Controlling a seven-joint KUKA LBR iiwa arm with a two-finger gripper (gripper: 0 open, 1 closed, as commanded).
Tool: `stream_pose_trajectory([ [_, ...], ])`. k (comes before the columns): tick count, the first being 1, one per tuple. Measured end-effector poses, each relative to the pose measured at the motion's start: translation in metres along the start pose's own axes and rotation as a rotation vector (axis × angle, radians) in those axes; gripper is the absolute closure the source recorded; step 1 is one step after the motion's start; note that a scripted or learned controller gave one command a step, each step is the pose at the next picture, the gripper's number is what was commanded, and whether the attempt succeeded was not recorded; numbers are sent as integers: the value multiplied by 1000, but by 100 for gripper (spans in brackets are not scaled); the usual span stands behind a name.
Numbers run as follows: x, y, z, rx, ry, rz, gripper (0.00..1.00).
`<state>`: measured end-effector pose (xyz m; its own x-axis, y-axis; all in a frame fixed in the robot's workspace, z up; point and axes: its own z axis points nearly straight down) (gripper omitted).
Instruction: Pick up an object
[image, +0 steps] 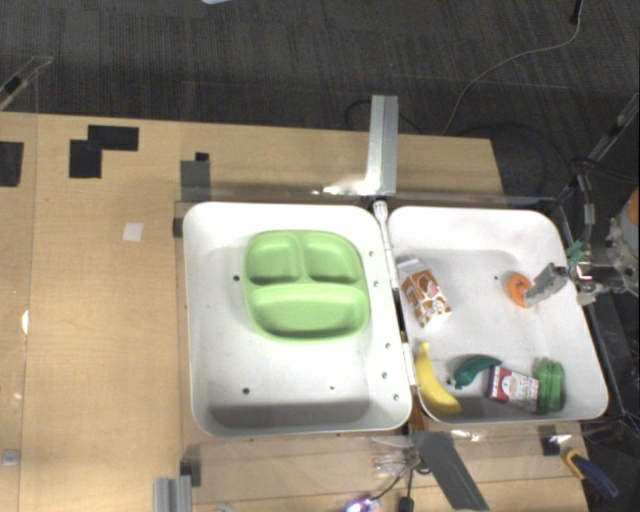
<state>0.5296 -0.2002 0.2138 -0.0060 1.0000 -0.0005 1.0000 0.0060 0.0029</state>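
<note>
Progress: nothing lifted; your gripper sits mid-right beside the orange piece, finger state indiscernible; grasp outstanding.

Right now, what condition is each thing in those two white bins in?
Green divided tray: flat, right side up, alone in the left bin.
Snack packet: lying flat, right bin.
Banana: lying at the near edge.
Small carton: on its side.
Orange piece: resting beside the end effector.
</note>
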Motion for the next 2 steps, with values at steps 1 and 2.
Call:
stream_pose_trajectory([
  [1,-5,20,-42,-2,-1,58,0],
  [2,7,51,46,1,0,115,0],
])
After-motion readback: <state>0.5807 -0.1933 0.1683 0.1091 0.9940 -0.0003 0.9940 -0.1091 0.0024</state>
